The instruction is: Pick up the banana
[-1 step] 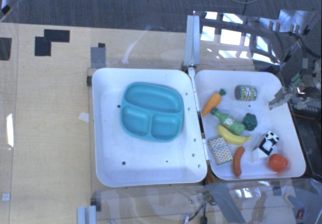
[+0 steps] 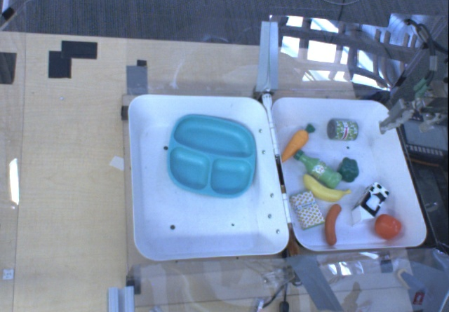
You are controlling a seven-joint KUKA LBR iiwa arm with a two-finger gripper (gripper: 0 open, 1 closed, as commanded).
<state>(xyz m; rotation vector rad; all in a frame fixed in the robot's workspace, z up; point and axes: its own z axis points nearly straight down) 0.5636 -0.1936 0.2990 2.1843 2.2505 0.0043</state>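
Note:
The yellow banana (image 2: 325,189) lies in the right bin (image 2: 414,233), near its middle. It curves under a green bottle (image 2: 317,167) that rests against its upper side. My gripper (image 2: 393,119) hovers at the right bin's far right corner, well away from the banana and up to its right. Nothing is visible in the gripper.
Around the banana lie a carrot (image 2: 296,144), a can (image 2: 342,130), a dark green vegetable (image 2: 349,168), a checkered cracker (image 2: 306,208), a sausage (image 2: 332,224), a black-and-white carton (image 2: 375,198) and a tomato (image 2: 388,226). The left bin (image 2: 151,233) holds a blue divided plate (image 2: 212,155).

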